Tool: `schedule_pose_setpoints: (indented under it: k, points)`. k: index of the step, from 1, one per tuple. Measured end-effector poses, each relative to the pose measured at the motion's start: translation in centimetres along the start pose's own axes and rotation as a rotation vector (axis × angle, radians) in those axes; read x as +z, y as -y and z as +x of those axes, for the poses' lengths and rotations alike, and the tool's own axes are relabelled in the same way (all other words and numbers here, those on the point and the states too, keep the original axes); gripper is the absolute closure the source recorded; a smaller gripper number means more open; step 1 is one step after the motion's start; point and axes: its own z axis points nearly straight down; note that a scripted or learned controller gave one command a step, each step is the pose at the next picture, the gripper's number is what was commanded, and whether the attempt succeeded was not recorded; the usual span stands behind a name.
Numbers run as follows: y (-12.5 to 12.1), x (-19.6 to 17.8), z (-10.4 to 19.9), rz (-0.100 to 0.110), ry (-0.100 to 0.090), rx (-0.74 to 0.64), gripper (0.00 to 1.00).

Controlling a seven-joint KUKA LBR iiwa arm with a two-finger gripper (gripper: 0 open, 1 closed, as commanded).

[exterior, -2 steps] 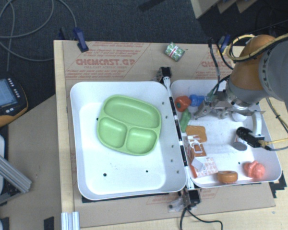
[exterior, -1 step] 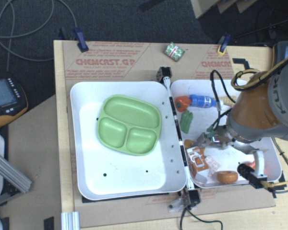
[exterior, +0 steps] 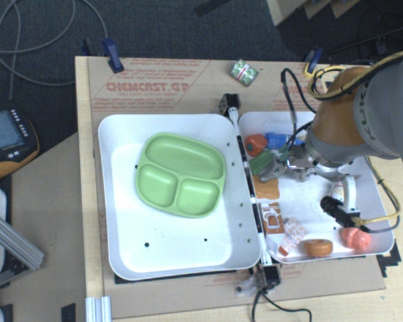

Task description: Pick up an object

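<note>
My gripper (exterior: 280,168) hangs low over the left part of the right bin (exterior: 302,193), with the grey arm and its orange band reaching in from the right. Right beside it lies a green object (exterior: 261,162), and I cannot tell whether they touch. Just behind sit an orange-red object (exterior: 255,143) and a blue object (exterior: 277,140). An orange-brown card (exterior: 268,188) and a small printed box (exterior: 273,217) lie nearer the front. Along the front edge are a clear wrapped item (exterior: 293,234), a brown bun-like object (exterior: 317,247) and a pink object (exterior: 356,238).
The left bin (exterior: 121,213) holds a green divided plate (exterior: 181,174). A small green-and-white packet (exterior: 244,72) lies on the bench behind the bins. Blue clamps (exterior: 112,54) (exterior: 314,59) grip the bench's far edge. A ridge (exterior: 247,180) separates the bins.
</note>
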Motion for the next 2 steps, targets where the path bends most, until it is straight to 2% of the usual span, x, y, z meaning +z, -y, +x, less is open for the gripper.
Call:
schedule_pose_setpoints:
  k: [1, 2]
  points:
    - [-4.9, 0.1, 0.5, 0.002, 0.000, 0.000, 0.00]
    - [-8.5, 0.6, -0.4, 0.051, -0.002, -0.004, 0.00]
